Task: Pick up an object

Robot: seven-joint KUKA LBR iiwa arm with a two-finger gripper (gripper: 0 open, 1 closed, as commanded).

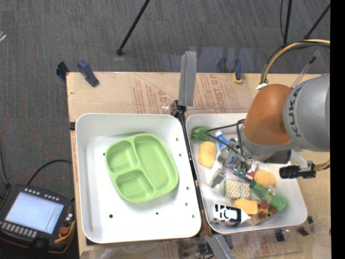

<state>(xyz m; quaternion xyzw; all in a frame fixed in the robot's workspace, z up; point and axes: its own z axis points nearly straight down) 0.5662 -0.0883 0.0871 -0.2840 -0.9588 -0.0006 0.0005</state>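
The gripper (220, 175) hangs low in the right bin (299, 209), fingers apparently spread and holding nothing, a yellow lemon (207, 154) just beside them toward the green plate (142, 167).

Grey arm (312, 112) lettered KUKA, with a rounded orange band (269, 115) and looping yellow cable (291, 50).

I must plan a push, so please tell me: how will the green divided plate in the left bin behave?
The light green three-compartment plastic plate is probably stiff and light. Lying flat, it should slide over the left white bin rather than tip. Its low rim looks hard to pinch.
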